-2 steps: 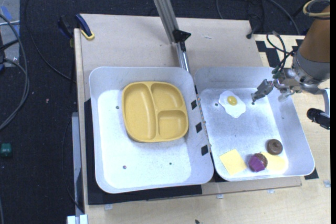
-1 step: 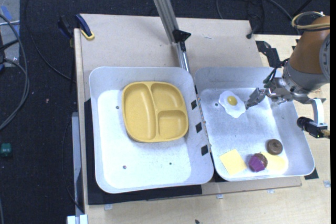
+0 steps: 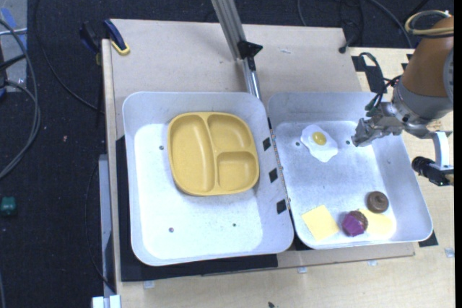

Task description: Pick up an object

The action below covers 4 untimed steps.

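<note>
- Two-fingered dark metal pincer (image 3: 364, 133) hangs over the upper right part of the right-hand shallow white bin (image 3: 404, 177); whether it is wide or narrow cannot be told from this slanted overhead view, and nothing shows held in it.
- Behind the pincer, the grey robot arm with an orange band (image 3: 427, 72) reaches in from the right side of the view.
- Just to the left of the pincer, apart from it, a flat toy fried egg, white with a yellow yolk (image 3: 319, 143), lies on the bin floor near the bin's upper middle.
- Toward the near right corner of the same bin sits a small round brown doughnut-like piece (image 3: 377, 202).
- Beside it, lower and to the left, a purple rounded lump (image 3: 354, 223) rests touching a pale yellow flat piece (image 3: 382, 226).
- A flat yellow square slice (image 3: 320, 221), like cheese, lies left of the purple lump along the near edge.
- The left-hand shallow white bin (image 3: 202, 234) holds a yellow plastic tray with three compartments (image 3: 214, 154) in its upper half.
- Both bins rest side by side on a light wooden bench (image 3: 180, 58).
- A silver metal pole (image 3: 224, 0) slants down from the top of the view toward the gap between the bins.
</note>
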Motion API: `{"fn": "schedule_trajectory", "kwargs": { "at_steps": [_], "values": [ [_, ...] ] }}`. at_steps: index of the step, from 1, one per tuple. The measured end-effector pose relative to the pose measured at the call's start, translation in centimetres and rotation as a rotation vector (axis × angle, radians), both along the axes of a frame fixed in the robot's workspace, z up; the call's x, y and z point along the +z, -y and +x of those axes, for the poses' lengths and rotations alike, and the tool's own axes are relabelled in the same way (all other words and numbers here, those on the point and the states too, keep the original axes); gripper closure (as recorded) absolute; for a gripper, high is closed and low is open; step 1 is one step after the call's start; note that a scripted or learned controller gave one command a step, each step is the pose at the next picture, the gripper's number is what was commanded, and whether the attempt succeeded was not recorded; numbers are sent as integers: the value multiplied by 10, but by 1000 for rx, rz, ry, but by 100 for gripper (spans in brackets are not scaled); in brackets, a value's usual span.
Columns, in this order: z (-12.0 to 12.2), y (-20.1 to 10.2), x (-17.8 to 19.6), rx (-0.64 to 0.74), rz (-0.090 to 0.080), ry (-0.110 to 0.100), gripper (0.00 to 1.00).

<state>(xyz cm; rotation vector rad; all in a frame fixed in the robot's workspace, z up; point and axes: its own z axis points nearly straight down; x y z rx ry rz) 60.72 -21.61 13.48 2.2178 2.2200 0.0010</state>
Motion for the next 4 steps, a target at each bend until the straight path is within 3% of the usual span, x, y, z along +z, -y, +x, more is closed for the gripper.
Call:
{"fn": "schedule_trajectory", "kwargs": {
  "at_steps": [3, 4],
  "values": [
    [11, -4, 146, 2, 0, 3, 100],
    [-4, -47, 133, 5, 3, -5, 100]
  ]
}}
